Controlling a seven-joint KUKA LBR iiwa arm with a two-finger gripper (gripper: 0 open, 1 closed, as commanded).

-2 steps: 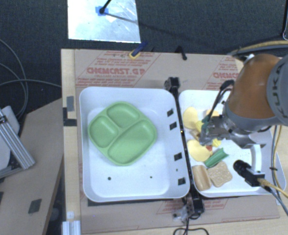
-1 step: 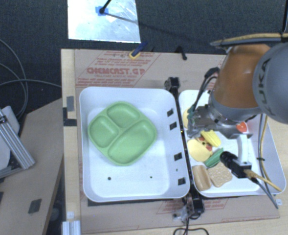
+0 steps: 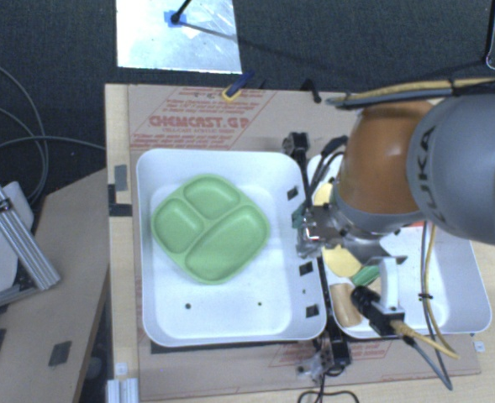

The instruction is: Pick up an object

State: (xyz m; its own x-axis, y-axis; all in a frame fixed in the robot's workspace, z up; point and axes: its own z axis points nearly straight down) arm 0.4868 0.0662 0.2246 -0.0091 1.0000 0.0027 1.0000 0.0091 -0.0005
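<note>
From the overhead camera, the arm [image 3: 415, 170] hangs over the right bin [image 3: 470, 309], its bulk hiding the gripper, so I cannot tell how it stands. Just below the wrist lie a yellow piece [image 3: 344, 261], a tan block [image 3: 341, 299] and a green bit [image 3: 366, 274], crowded at the bin's left wall. The green divided plate [image 3: 211, 227] sits alone in the left bin [image 3: 159, 309], farther off.
</note>
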